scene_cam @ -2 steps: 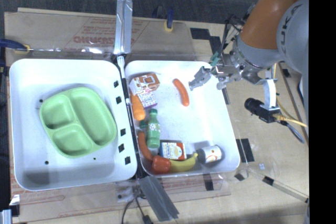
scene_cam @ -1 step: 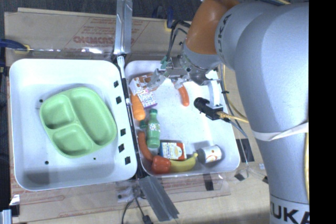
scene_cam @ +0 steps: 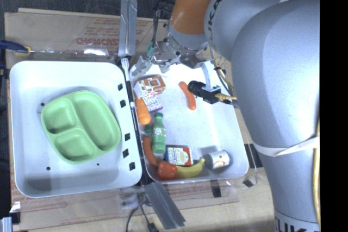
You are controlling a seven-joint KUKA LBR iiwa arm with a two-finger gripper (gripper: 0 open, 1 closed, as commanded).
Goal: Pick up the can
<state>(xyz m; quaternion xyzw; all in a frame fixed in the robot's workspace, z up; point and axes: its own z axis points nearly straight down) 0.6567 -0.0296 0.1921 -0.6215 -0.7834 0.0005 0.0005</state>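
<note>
The tool (scene_cam: 148,64) hangs at the upper left corner of the right bin (scene_cam: 235,133), in the upper middle of the frame, just above a small printed carton (scene_cam: 150,87) that lies against the bin's left wall. It is seen from behind the wrist and partly masked by it, so whether it is spread or pressed together cannot be told. Nothing visibly sits in it.

The can (scene_cam: 218,159), white with a red mark, is at the opposite end of that bin, in its lower right corner. It lies on its side, and its long axis seems to run roughly left to right across the frame, with a slight tilt. Its left end is just beside the tip of a banana (scene_cam: 191,168), perhaps touching it; its right end is near the bin wall.

From the tool, then, the can lies down and to the right, diagonally across the bin and well apart. Between them lies an orange sausage (scene_cam: 187,95), while a green bottle (scene_cam: 158,135) and a carrot (scene_cam: 142,111) keep to the left wall.

The coming move likely calls for a traverse toward the lower right, then a descent with the tool closing across the can's short width, not along its length. The banana and the corner wall leave little room.
</note>
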